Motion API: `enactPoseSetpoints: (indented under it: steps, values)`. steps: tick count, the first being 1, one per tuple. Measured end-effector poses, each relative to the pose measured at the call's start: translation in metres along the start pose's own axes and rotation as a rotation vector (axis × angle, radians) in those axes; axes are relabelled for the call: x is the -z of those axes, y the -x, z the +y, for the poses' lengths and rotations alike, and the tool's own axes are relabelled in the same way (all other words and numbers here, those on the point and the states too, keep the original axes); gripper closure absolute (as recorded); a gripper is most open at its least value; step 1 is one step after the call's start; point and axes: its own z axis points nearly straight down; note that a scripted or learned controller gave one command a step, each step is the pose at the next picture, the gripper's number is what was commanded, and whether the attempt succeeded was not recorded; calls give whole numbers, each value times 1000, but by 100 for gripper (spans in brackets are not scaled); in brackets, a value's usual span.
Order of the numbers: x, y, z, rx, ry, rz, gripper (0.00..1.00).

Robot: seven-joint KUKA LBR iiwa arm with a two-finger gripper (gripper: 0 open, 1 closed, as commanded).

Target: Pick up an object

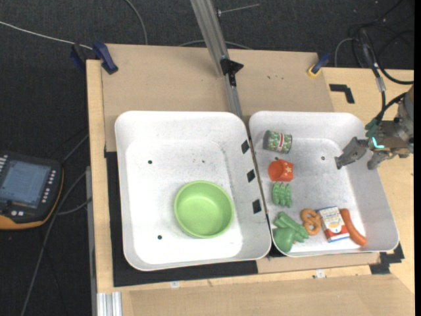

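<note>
Approach step, by the look of it; nothing grasped yet. End effector (361,155) poised at the right rim of the right shallow white plastic bin (368,206), two dark fingers spread wide apart with bare bin floor between them, nothing held. Grey wrist entering from the right edge, above the light brown wooden tabletop (164,74).

Candidate objects all in the right bin, clustered along its left and lower parts: a small green-labelled tin can lying on its side (277,141) near the top left; just below it a red plastic toy strawberry-like piece (281,170); below that a small green ribbed toy vegetable (281,193); lower left corner, a larger green leafy toy vegetable (287,231); beside it a tan pretzel-shaped toy (310,220), touching or nearly touching a small white and blue printed carton (334,224), with an orange toy carrot (354,232) against the carton's right side. All well apart from the end effector.

Left shallow white plastic bin (131,176) holding a round lime-green plastic bowl (204,209).

Next move, as a judgement: travel leftward or downward over the bin toward one chosen item, descend with fingers kept wide, then close. Isolated can or red piece likely easier than the crowded carton, pretzel and carrot group, where fingers could snag a neighbour.
</note>
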Motion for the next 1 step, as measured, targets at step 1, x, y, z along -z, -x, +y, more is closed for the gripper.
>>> enactPoseSetpoints:
  steps: [1]
  values:
    - [0, 0, 0, 0, 0, 0, 0]
